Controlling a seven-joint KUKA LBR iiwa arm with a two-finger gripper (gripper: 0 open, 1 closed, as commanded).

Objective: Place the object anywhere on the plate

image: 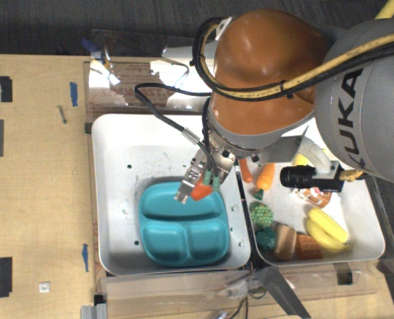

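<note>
A teal plate (183, 236) with three compartments lies in the left white bin (113, 198), toward its front. My gripper (197, 188) hangs over the plate's far rim, shut on a small orange object (200, 191) with a green tip. The object sits between the fingers (185, 190), just above the plate's large rear compartment. The arm's orange band and grey wrist hide the far part of the right bin.
The right bin (373, 244) holds several toy foods: an orange carrot (266, 176), a green piece (261, 213), a yellow corn cob (326, 228), a brown block (285, 242) and a yellow piece (303, 159). Bare bin floor lies left of the plate.
</note>
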